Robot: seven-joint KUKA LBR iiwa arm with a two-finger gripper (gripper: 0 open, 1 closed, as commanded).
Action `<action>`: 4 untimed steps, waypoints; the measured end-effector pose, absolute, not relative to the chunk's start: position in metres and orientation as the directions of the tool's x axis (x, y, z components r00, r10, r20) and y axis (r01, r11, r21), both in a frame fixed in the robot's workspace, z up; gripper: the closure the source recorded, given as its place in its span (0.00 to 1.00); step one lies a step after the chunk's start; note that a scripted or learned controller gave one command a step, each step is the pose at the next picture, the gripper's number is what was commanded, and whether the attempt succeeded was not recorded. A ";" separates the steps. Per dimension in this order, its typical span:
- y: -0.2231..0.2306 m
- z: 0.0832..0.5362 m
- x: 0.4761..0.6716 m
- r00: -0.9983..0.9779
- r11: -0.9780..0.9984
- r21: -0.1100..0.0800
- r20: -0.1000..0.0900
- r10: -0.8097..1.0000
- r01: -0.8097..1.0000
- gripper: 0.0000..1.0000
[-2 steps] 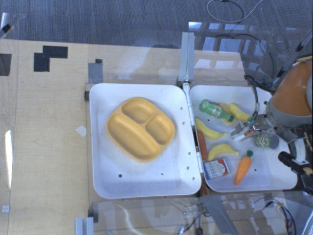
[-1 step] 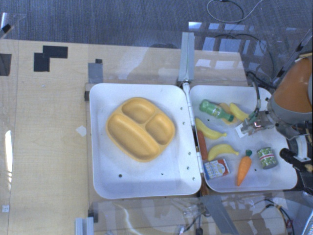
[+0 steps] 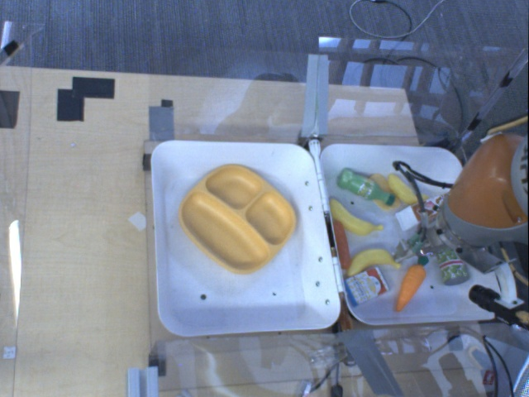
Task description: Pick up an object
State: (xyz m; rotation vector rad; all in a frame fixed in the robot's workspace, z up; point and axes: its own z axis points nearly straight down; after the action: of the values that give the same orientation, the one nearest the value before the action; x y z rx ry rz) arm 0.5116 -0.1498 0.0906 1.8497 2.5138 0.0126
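Camera view: the gripper (image 3: 420, 246) sits low in the right bin (image 3: 438, 160), among a green bottle (image 3: 364, 186), bananas (image 3: 355, 221), a carrot (image 3: 409, 286) and a small carton (image 3: 366, 286); whether it is open or grasping anything cannot be told. A yellow divided plate (image 3: 238, 217) lies in the left bin (image 3: 240, 304).

My gripper (image 3: 420, 245) was low over the right bin (image 3: 438, 157), just beside the carrot (image 3: 410, 286) and near one banana (image 3: 374, 260). Another banana (image 3: 354, 220) lay further left, and the green bottle (image 3: 364, 186) lay above it. A small carton (image 3: 366, 286) was close to the front wall. In the left bin (image 3: 178, 304) stood a yellow divided plate (image 3: 238, 217).
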 end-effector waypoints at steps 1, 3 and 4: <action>-0.090 0.202 0.490 -0.546 0.546 0.006 -0.005 0.838 0.838 1.00; -0.097 0.236 0.496 -0.405 0.405 0.007 -0.005 0.914 0.914 1.00; -0.140 0.207 0.492 -0.373 0.373 0.003 -0.003 0.928 0.928 1.00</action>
State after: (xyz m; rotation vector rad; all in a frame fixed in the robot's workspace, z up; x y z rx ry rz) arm 0.4925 -0.1404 0.2074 1.7571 2.5999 0.0012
